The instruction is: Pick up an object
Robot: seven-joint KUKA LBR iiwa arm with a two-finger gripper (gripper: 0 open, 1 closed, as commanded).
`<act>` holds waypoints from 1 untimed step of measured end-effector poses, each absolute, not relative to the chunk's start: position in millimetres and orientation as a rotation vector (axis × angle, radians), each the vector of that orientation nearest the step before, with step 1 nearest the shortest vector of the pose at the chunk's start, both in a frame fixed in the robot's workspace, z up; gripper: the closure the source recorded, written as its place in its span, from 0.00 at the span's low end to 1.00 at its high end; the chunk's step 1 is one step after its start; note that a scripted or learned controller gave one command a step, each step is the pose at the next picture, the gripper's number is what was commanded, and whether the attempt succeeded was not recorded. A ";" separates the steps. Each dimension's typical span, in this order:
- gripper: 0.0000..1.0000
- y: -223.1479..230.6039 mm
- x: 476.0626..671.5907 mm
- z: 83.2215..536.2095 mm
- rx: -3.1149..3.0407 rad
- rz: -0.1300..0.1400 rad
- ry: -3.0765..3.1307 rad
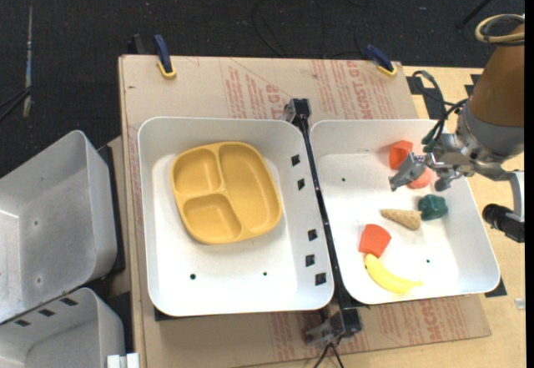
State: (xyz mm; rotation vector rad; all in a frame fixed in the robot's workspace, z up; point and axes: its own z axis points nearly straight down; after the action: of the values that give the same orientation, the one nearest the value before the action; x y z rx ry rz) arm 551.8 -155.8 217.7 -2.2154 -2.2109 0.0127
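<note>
— Orange block [401, 152]: lifted yet?

— No; it sits in the right bin [350, 291], far corner from the banana [390, 276]; my gripper [421, 168] hovers just beside it, spread and empty; descent, closing and lifting remain, I judge.

Two bins side by side on the bench [217, 83]; left bin [158, 274] holds a tray [225, 191]; right bin [467, 274] holds five items; block [400, 152] at rear, gripper [423, 172] just in front of it; lump [432, 207] right of the wedge [401, 218]; cube [375, 239] in front of the wedge; banana [390, 276] nearest the front wall.
</note>
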 end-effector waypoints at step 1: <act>0.00 -155.2 554.7 225.4 -2.220 0.000 -2.223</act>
State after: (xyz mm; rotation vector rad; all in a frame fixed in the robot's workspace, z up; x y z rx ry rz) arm 554.7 -155.2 225.4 -2.2197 -2.2228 0.0002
